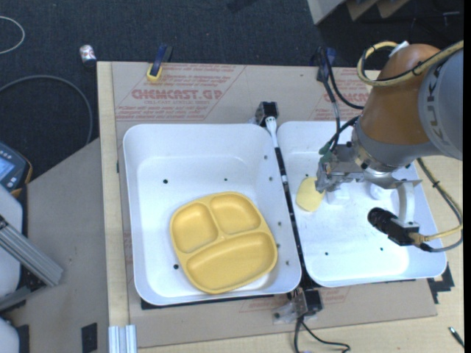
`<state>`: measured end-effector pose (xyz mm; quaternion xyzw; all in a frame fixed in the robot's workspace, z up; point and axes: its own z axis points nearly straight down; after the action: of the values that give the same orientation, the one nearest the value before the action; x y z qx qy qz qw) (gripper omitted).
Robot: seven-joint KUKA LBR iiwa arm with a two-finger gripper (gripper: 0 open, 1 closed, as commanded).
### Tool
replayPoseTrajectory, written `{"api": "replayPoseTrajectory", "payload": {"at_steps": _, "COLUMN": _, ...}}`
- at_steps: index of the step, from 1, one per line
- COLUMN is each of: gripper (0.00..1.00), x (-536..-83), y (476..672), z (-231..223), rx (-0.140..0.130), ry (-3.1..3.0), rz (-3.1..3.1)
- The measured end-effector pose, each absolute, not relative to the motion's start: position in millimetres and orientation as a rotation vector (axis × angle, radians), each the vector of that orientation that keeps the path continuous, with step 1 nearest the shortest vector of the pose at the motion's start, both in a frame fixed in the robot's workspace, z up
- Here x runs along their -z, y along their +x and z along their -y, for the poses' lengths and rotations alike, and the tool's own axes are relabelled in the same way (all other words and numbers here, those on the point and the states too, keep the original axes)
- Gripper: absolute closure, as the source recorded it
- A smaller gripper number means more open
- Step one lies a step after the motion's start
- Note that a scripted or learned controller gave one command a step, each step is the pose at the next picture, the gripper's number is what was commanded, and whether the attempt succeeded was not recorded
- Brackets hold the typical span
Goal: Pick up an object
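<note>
Camera view looks down on both bins, and I take the yellow divided plate in the left bin as my landmark. My gripper is to the right of this plate and a little farther up the picture, across the wall, inside the right bin. The thing I judge to be my target, a small pale yellow round object, lies between the plate and my gripper, close to the wall on the side away from the plate. It touches my gripper or sits just beside it, on the side facing the plate; I cannot say which. I also cannot tell if my jaws are apart or together, because my own wrist covers them from above. The object does not show between them, so I do not claim to hold it. I judge that I am at the approach or the closing step. The object looks round and smooth, so a grip off its centre may squeeze it out and roll it toward the plate, against the wall. So near the wall, one jaw may find no room beside the object, and a lift now may bring up nothing.
</note>
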<state>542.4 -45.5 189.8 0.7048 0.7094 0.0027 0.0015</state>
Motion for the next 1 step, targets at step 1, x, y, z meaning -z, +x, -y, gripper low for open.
{"api": "replayPoseTrajectory", "payload": {"at_steps": 1, "gripper": 1.0, "x": -207.3, "y": 476.0, "z": -33.6, "rx": 0.002, "ry": 2.218, "rz": -2.235}}
